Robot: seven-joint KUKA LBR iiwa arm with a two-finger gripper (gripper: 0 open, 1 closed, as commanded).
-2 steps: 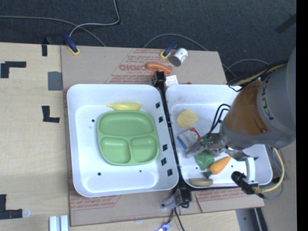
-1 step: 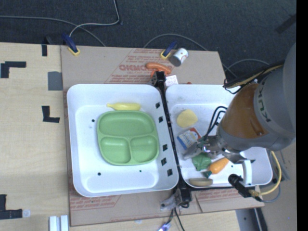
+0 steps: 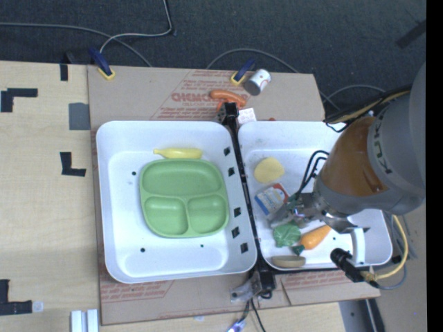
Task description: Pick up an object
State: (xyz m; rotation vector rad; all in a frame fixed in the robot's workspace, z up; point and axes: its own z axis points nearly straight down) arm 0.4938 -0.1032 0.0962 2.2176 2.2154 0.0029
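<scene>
Camera view: gripper (image 3: pixel 294 211), finger state cannot be told, low in right bin (image 3: pixel 360 133); orange carrot (image 3: pixel 315 238) just beside at 4 o'clock, long axis 2-to-8.

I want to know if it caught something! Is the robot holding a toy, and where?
Can't tell. The hand is down among the toys in the right bin, its grip hidden.

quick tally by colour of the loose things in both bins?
Yellow: 2, banana in the left bin, lemon in the right
Green: 2, divided plate, leafy toy
Orange: 1, carrot
Blue: 1, packet
Tan: 1, oval piece
Total: 7
</scene>
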